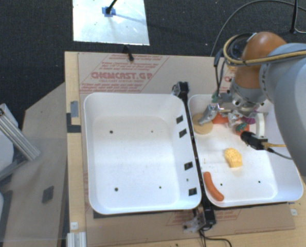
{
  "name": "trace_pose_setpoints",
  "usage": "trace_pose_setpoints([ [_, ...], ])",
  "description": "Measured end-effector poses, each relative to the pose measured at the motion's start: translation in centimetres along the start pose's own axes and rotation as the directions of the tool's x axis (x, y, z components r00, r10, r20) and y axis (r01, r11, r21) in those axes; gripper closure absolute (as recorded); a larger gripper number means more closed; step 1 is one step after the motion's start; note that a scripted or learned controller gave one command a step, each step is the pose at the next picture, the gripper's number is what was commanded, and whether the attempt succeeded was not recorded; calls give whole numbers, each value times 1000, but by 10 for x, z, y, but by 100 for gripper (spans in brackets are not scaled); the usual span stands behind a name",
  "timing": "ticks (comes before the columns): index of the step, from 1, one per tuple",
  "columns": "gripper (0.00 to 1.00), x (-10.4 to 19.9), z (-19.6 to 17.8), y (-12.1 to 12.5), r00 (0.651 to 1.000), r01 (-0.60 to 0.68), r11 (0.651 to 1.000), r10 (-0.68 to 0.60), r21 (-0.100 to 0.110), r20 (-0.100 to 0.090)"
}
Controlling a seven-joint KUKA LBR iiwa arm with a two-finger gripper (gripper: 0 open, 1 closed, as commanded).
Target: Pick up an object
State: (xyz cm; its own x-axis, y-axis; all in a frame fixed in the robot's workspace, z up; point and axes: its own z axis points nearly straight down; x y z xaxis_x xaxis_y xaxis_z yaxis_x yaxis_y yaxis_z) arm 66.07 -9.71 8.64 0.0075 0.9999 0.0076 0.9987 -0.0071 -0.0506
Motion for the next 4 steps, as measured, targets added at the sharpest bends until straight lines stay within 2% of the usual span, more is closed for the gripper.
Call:
trace_pose_setpoints([
  [1,0,-72,0,2,1000,-3,1000,2,-6,-19],
  [2,0,-63,-2,-63,1000,6,998,-6,-66,10],
  [3,0,-63,-2,-66,1000,8,997,-8,-70,11],
  [4,100,-62,-14,-65,1000,11,997,-10,-72,9],
])
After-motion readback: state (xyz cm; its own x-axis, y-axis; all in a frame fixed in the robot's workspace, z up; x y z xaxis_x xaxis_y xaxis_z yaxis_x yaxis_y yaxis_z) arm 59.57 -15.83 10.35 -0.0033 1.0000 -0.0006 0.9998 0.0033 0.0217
